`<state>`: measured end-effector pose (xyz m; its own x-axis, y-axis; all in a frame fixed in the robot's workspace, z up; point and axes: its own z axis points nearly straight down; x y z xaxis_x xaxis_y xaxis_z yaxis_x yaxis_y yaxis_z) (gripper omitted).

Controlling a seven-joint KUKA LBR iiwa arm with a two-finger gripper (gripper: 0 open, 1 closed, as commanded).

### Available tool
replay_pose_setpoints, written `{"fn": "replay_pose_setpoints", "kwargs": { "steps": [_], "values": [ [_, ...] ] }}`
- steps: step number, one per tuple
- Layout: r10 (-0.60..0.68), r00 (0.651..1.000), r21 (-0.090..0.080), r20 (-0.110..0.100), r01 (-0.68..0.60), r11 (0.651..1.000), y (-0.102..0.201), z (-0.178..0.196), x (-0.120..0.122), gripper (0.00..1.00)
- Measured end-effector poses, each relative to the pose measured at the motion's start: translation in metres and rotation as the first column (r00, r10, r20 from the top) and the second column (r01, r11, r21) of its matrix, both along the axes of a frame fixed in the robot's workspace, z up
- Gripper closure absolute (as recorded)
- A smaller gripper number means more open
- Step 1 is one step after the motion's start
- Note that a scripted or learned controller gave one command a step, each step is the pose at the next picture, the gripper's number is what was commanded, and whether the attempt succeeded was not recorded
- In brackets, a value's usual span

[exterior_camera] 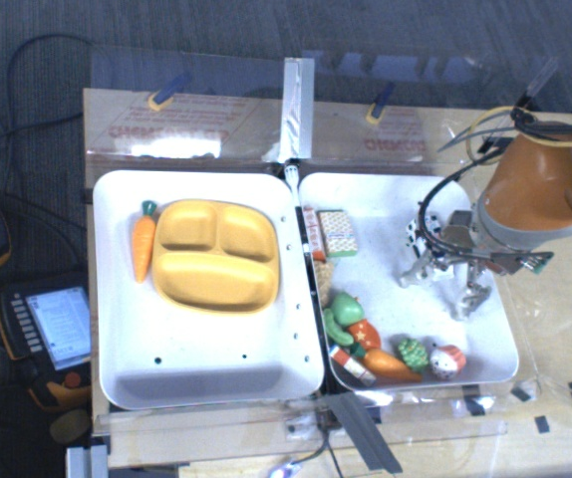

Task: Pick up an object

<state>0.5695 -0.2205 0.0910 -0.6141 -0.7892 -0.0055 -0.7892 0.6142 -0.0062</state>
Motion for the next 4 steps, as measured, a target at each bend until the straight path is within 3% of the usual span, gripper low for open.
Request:
{"fn": "replay_pose_setpoints", "kwargs": {
  "steps": [1, 2, 3, 4],
  "values": [
    [0.041, 0.999, -0.001, 0.01, -0.041, 0.999, 0.002, 0.001, -0.074, 0.0],
    [0.197, 0.98, 0.009, 0.0, -0.197, 0.98, 0.006, -0.001, 0.001, 0.0],
    [0.356, 0.934, 0.004, 0.013, -0.357, 0.934, 0.011, 0.001, -0.012, 0.0],
    [0.355, 0.935, 0.0, 0.012, -0.355, 0.935, 0.009, 0.01, -0.012, 1.0]
  ]
}}
